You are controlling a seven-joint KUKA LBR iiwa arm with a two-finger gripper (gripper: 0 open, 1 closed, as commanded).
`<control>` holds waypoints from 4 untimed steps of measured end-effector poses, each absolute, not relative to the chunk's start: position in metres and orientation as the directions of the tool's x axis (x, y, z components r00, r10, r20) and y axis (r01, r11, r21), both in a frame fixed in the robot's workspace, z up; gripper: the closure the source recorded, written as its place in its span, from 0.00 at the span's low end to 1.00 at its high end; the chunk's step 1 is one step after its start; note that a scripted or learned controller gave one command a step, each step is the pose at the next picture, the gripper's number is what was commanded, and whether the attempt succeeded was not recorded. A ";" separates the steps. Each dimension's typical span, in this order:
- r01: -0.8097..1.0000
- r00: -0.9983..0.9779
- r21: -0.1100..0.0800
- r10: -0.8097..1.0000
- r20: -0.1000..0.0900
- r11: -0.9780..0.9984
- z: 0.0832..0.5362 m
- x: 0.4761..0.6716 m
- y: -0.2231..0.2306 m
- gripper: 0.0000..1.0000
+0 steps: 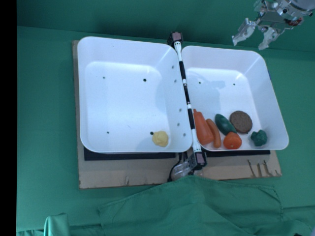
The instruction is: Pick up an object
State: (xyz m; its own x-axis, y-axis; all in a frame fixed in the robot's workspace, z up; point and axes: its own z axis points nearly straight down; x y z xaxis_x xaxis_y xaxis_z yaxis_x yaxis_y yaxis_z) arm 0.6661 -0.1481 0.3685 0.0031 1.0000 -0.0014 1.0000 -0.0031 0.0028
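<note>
- While your gripper (pixel 254 37) hangs at the top right of the camera view, past the far rim of the shallow white right-hand bin (pixel 273 100), its two fingers stand spread wide with nothing between them.
- You have every candidate object well below the gripper, along that bin's near wall.
- Lowest and furthest to the gripper's left lies a long orange plastic carrot (pixel 201 127), with a thinner orange carrot (pixel 214 132) just beside it.
- Next to those you see a dark green oval vegetable (pixel 224 124), touching a round orange-red tomato-like piece (pixel 232 140).
- Nearer under the gripper sits a flat round brown patty (pixel 240 121), and a small dark green lumpy piece (pixel 259 137) rests in the near corner.
- Far to the gripper's left, in the shallow white left-hand bin (pixel 98 63), you have a small yellow lumpy piece (pixel 160 138).
- Both bins stand on a brown cardboard sheet (pixel 123 173) laid on the green-covered counter (pixel 44 107).
</note>
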 end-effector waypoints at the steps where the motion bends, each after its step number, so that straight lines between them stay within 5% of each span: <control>1: 1.000 0.003 0.003 1.000 -0.001 -0.003 0.369 0.666 -0.148 0.00; 4: 1.000 0.004 -0.002 1.000 -0.003 -0.004 0.214 0.673 -0.161 0.00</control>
State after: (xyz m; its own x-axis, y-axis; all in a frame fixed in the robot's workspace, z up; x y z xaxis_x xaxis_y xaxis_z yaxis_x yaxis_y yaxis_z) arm 0.6726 -0.1611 0.2142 0.0043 1.0000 -0.0026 1.0000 -0.0043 -0.0017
